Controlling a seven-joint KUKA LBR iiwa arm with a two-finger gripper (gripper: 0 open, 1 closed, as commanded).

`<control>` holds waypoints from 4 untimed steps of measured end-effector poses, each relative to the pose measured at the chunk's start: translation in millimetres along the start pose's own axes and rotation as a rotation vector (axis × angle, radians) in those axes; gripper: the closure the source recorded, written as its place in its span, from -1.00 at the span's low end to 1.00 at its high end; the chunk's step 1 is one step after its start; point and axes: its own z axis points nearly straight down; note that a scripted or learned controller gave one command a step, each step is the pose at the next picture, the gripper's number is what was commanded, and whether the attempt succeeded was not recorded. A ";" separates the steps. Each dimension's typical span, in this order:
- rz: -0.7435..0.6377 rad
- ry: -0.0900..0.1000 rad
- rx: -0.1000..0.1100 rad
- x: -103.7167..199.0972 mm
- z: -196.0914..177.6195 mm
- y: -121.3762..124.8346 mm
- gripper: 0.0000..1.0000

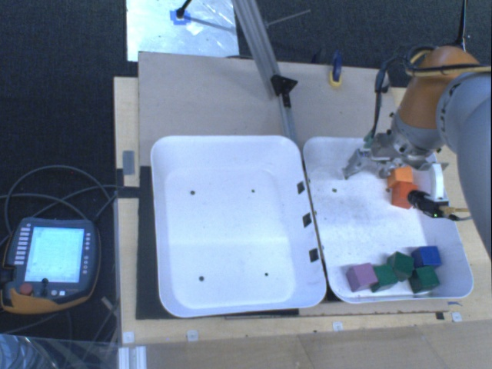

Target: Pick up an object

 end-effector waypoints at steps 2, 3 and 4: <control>0.000 -0.002 -0.010 -7.3 -75.6 9.7 1.00; -0.001 -0.001 -0.010 0.4 -138.4 11.5 1.00; 0.000 -0.001 -0.009 0.4 -179.1 13.0 1.00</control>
